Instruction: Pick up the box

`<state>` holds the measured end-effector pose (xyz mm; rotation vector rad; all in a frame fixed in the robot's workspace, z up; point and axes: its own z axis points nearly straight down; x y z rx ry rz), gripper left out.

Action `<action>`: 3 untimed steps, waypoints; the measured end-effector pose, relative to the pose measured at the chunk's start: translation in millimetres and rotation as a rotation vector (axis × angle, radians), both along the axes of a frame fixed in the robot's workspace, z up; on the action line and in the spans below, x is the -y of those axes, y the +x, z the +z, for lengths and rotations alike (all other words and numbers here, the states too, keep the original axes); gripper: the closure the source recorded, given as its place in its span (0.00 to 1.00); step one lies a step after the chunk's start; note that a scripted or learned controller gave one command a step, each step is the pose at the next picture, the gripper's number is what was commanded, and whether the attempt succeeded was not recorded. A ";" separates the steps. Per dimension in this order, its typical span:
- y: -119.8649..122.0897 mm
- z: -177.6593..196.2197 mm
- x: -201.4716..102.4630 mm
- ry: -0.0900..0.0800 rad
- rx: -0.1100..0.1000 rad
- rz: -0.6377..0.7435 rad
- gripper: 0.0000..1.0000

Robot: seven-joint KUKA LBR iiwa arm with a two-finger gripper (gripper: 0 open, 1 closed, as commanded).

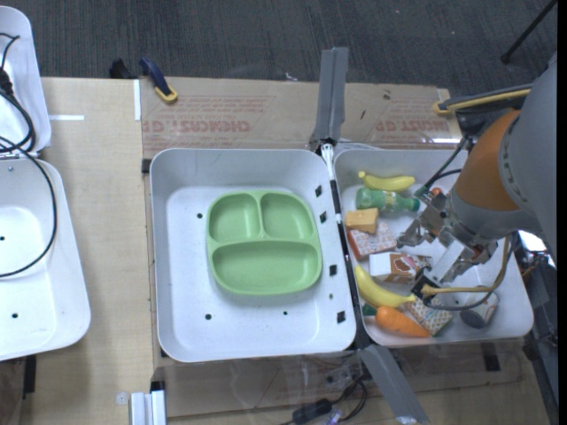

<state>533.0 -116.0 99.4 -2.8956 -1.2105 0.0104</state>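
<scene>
The gripper (pixel 423 253) hangs low in the right bin (pixel 516 324); whether its pincer is apart or together cannot be told. The box (pixel 396 265) lies at its nine o'clock, crowded by a banana (pixel 379 290) and carrot (pixel 400 322), so a grab could snag fruit instead.

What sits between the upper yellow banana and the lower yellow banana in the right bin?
In the camera view, between the upper yellow banana and the lower yellow banana lie a green bottle, a tan block and a flat patterned box.
</scene>
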 end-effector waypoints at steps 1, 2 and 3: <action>39.7 6.1 -14.0 -0.002 0.003 -0.229 0.00; 76.6 87.1 -16.1 -0.004 0.003 -0.445 0.00; 116.0 -1.2 -1.5 -0.006 0.009 -0.584 0.00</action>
